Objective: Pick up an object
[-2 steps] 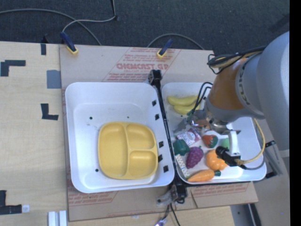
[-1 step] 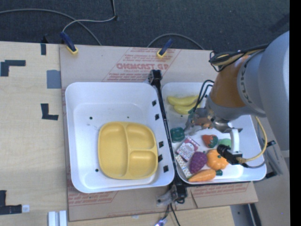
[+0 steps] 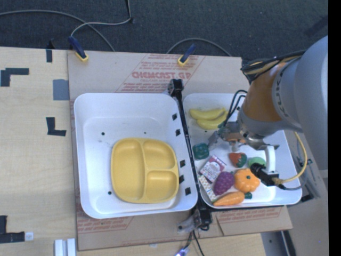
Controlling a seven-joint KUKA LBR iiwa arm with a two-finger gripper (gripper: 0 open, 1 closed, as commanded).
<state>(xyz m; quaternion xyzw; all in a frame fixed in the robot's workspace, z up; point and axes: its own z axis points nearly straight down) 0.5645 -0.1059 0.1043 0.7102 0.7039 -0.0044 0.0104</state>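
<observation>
Over right white bin (image 3: 287, 196), grey arm's gripper (image 3: 230, 135) hovers near yellow plastic bananas (image 3: 208, 116) and small red-green toy (image 3: 237, 158); finger state: cannot tell. Approach step; next, descend squarely onto one toy, close.

the left bin (image 3: 90, 116) holds a yellow divided tray (image 3: 144, 169). the right bin (image 3: 290, 196) holds bananas (image 3: 206, 117), a teal piece (image 3: 201, 152), a pink packet (image 3: 211, 169), purple grapes (image 3: 224, 182), a small pumpkin (image 3: 246, 180) and a carrot (image 3: 229, 199). the arm's hand (image 3: 230, 135) hangs low over this bin, just beside the bananas.
</observation>
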